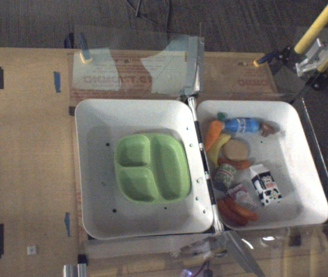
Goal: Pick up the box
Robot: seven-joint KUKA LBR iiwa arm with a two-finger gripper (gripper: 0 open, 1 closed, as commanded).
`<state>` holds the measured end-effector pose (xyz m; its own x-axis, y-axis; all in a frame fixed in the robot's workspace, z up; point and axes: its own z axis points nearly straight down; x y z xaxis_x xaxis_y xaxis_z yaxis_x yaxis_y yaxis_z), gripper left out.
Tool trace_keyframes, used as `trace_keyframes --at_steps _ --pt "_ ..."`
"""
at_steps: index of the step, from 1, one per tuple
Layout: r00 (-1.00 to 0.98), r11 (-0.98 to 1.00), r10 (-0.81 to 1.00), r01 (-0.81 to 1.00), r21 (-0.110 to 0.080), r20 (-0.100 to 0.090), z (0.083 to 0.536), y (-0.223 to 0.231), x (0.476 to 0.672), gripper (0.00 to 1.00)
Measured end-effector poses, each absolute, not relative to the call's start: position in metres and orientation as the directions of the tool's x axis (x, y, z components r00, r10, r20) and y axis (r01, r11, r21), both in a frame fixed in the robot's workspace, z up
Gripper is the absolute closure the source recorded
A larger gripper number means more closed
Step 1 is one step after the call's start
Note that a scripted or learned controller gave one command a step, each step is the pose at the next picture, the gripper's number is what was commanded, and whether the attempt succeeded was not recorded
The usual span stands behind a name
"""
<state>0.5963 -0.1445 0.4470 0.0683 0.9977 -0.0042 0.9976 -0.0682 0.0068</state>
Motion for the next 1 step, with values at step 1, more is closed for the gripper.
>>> trace_keyframes --at_steps 1 --pt "-0.03 0.03 1.0 1.0 0.001 0.0 0.3091 -0.134 0.5682 0.0"
